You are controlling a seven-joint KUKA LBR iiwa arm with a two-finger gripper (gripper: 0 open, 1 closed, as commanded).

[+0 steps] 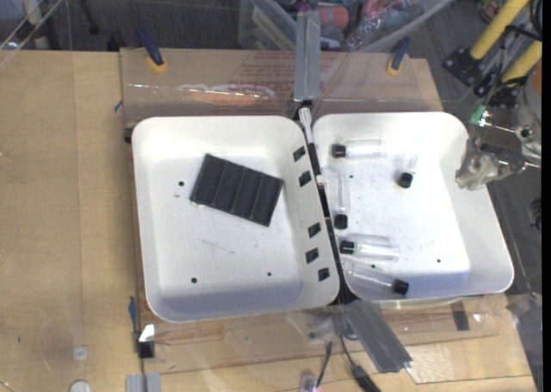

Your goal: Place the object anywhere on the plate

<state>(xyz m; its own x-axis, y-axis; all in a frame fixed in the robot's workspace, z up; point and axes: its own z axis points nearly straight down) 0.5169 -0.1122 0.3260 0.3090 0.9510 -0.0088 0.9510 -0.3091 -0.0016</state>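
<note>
1. Vials (pixel 370 249) lie in right bin (pixel 448 235), none lifted.
2. Plate (pixel 237 189), dark, sits bare in left bin (pixel 172 278).
3. Gripper (pixel 479 166) at right bin's rim; jaw state can't be told.
4. Placement not begun.

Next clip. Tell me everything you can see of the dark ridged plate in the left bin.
The plate is a flat, dark grey to black rectangle, matte like plastic or rubber, with shallow grooves dividing its top into about four strips. It lies flat on the floor of the left bin, upper-middle, turned so its long side slopes down toward the right. Nothing rests on it and nothing touches it but the bin floor. The gripper is far off, over the right bin's right edge.
</note>
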